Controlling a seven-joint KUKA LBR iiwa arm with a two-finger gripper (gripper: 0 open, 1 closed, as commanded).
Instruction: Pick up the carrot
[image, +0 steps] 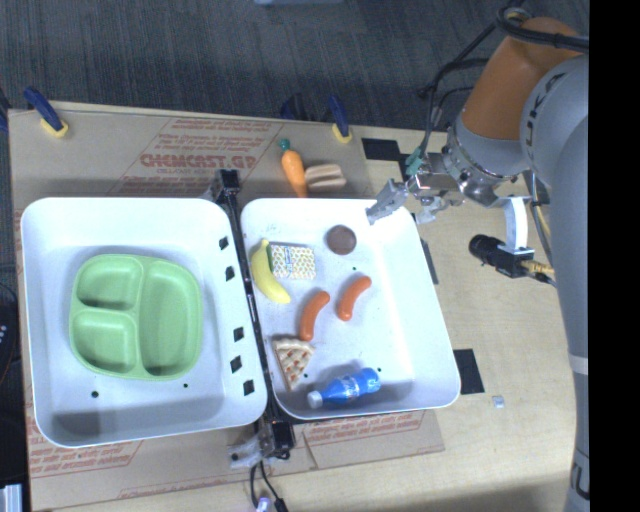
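Observation:
The carrot (292, 170), orange with a green top, lies on the cardboard just behind the right bin (425, 300), outside both bins. It rests against a small tan bun (325, 178). My gripper (392, 203) hangs over the back right corner of the right bin, about a hand's width to the right of the carrot and apart from it. Nothing shows in the gripper.
The right bin holds a banana (268, 274), a patterned packet (292, 261), a brown disc (341, 239), two sausages (313, 314) (352, 296), a waffle wedge (292, 360) and a blue bottle (345, 388). A green divided plate (137, 314) sits in the left bin (40, 250).

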